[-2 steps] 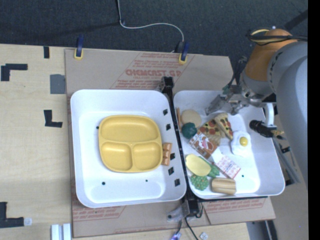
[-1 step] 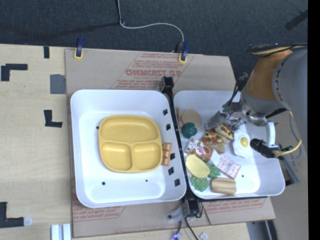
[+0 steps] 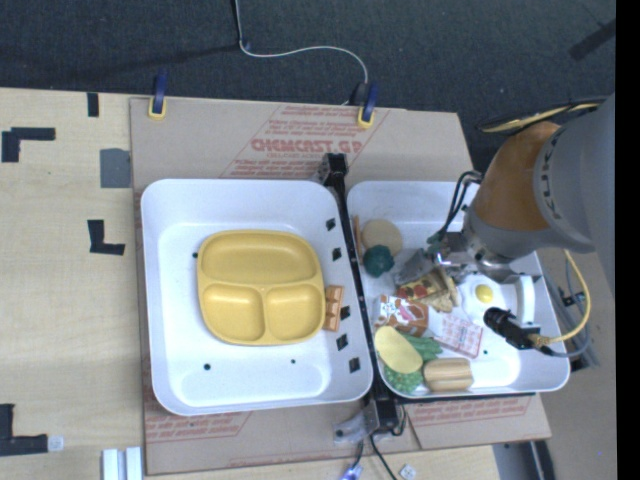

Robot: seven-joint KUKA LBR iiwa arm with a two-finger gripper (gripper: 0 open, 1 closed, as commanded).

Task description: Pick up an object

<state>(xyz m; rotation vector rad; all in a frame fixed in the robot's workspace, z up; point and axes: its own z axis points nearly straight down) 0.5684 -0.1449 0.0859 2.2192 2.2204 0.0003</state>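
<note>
Just left of claw [image 3: 428, 264], teal ball [image 3: 378, 260]

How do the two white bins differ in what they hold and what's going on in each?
The left bin holds one large item, a yellow divided plate lying flat in the middle; the right bin holds a crowded heap of small toy foods, such as a teal ball and a bread roll. The robot's arm reaches into the right bin, while the left bin has no arm over it. Both are shallow, white and side by side.
</note>
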